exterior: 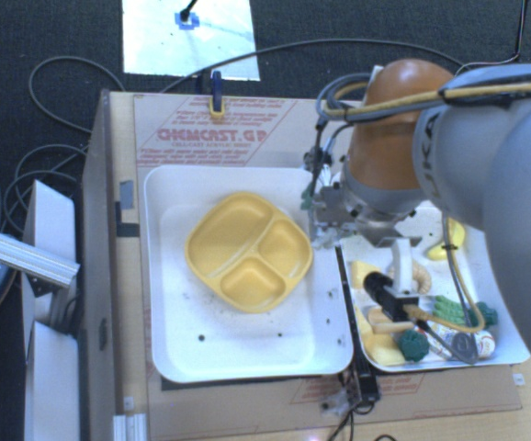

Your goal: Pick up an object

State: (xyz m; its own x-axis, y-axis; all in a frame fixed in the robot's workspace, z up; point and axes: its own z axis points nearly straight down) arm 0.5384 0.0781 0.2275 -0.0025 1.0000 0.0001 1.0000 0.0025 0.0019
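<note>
Divided yellow plate (pixel 249 251), smooth moulded plastic

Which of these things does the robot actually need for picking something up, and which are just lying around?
Part of the job: arm; left bin with yellow plate; right bin with small things such as a green toy.

Just lying about: white sheet on the floor; loose cables; cardboard under the bins.
</note>
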